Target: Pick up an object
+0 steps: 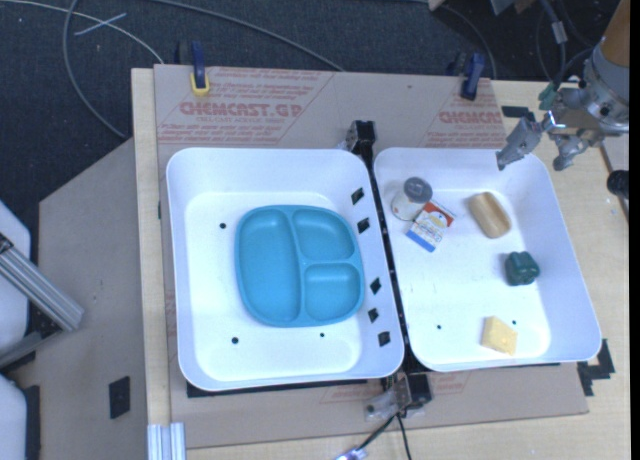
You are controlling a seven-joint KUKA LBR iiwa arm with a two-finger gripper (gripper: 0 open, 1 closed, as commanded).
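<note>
Objects: five small things lie in the right bin [572,248], all well apart from the gripper [541,151] and none between its fingers.
Bread roll: a tan roll [490,214] lies nearest the gripper, toward the right bin's far right corner, below the fingers.
Round can: a small grey-topped can [414,194] lies near the right bin's far left corner, beside the divider.
Carton: a small red, white and blue carton [430,226] lies just beside the can, on its near side; whether they touch cannot be told.
Green thing: a dark green lump [520,268] sits near the right bin's right edge, about midway along it.
Yellow block: a pale yellow block [500,335] lies toward the right bin's near right corner.
Left bin: the left bin [200,188] holds a blue divided plate [299,265] with three compartments, lying flat in the middle.
Gripper: it hangs over the right bin's far right corner, its two grey fingers [517,142] spread apart with nothing in them.
Arm: it reaches in from the bench's far right corner, wrist above the bin rim.
</note>
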